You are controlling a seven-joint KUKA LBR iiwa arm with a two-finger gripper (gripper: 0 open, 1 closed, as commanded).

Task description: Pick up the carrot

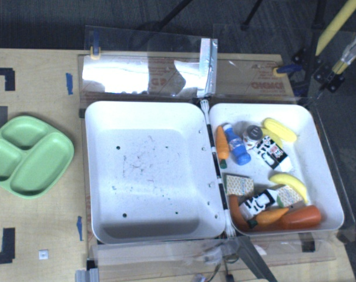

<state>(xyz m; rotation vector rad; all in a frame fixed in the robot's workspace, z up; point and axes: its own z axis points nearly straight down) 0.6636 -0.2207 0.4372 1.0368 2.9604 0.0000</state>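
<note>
The carrot is lying along the left wall of the right bin, beside a blue bottle. How wide the claw is standing, or its place relative to the carrot, I cannot tell.

Glossy plastic carrot, smooth white bins

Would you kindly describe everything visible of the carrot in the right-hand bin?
The carrot is a small orange piece with a smooth, plastic-looking surface, tapering toward its upper right end. It lies flat and slanted near the front edge of the right bin. A black-and-white patterned item overlaps its left end, a red-orange sausage-shaped piece lies against its right side, and a yellow banana sits just behind it.
</note>
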